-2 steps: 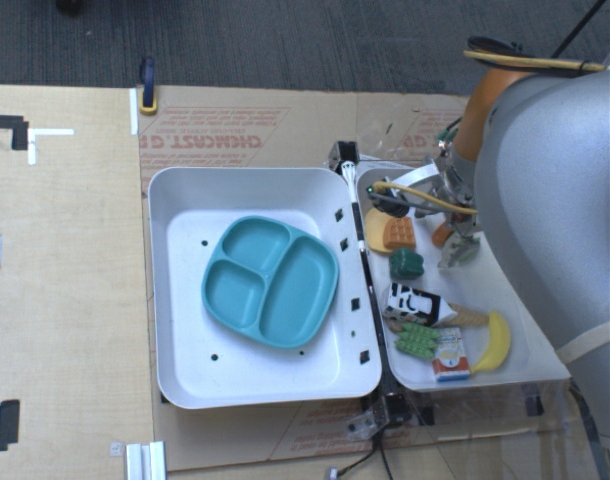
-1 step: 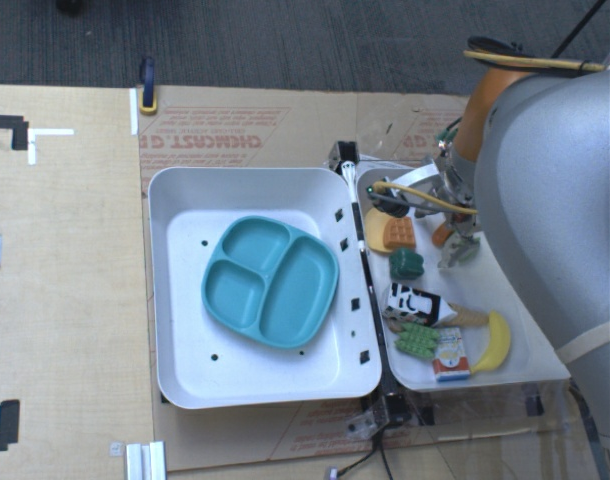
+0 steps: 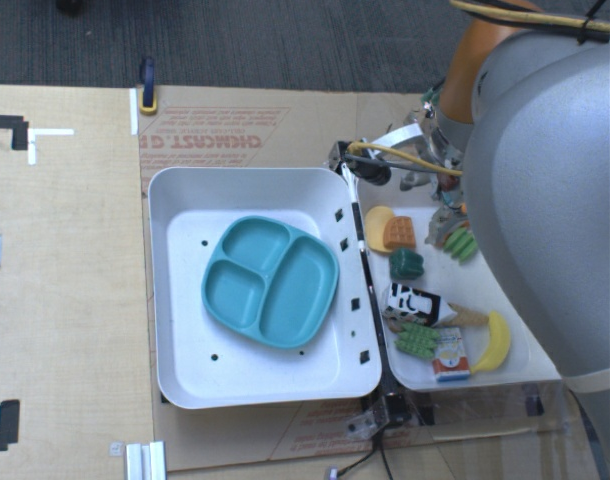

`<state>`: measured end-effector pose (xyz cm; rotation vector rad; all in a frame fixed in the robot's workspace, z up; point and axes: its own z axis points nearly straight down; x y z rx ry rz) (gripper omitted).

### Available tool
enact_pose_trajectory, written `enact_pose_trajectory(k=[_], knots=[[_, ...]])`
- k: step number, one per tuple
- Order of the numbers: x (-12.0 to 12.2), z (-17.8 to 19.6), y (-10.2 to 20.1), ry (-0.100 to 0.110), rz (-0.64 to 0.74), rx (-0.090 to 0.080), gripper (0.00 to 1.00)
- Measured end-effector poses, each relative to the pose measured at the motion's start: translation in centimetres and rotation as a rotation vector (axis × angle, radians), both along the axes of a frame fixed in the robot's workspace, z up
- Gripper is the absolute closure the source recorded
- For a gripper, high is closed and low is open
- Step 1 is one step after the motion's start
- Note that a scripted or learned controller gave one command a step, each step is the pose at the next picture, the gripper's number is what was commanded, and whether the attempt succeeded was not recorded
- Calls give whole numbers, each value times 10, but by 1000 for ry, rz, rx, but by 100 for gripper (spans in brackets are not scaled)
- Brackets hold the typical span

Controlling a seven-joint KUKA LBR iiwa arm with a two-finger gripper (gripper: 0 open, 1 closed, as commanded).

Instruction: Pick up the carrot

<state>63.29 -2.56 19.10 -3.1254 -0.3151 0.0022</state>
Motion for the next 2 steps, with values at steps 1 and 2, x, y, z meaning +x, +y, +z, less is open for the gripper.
enact_pose_trajectory(k=[1,2], knots=[[-36,0,35,3,14,0,0],[-36,0,35,3,14,0,0]])
